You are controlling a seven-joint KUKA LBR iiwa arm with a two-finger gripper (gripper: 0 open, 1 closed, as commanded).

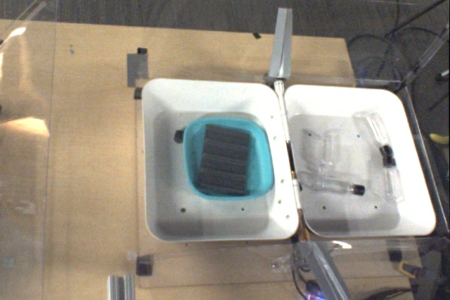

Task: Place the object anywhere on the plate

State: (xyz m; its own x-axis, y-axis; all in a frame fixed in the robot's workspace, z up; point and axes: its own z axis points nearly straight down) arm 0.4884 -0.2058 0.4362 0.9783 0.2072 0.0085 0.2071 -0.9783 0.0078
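- The bench point(84, 172) carries the two bins; a grey metal post point(283, 42) stands at 12 o'clock from the seam between them.
- The left bin point(211, 89) holds the plate and the object. The right bin point(337, 218) holds some clear plastic tubes point(330, 151), scattered from its centre toward 3 o'clock. Two of them have black tips point(387, 154).
- The plate point(261, 154) is teal, with rounded corners. It sits near the centre of the left bin, a little toward 3 o'clock.
- The object point(225, 159) is a dark grey ribbed block. It lies flat in the middle of the plate, its long side running about from 12 to 6 o'clock. Teal rim shows around all of its sides.
- A small dark thing point(178, 136) touches the plate's edge at 9 o'clock. It is too small for me to say what it is.
- Progress, as I judge it: the object already rests fully on the plate, so the placing looks done. Nothing seems to be left, except perhaps that the arm stays away.
- The pincer: I cannot tell whether it is spread or pressed together, and I cannot tell how the object lies relative to it. Nothing is pinching the object; it lies free.
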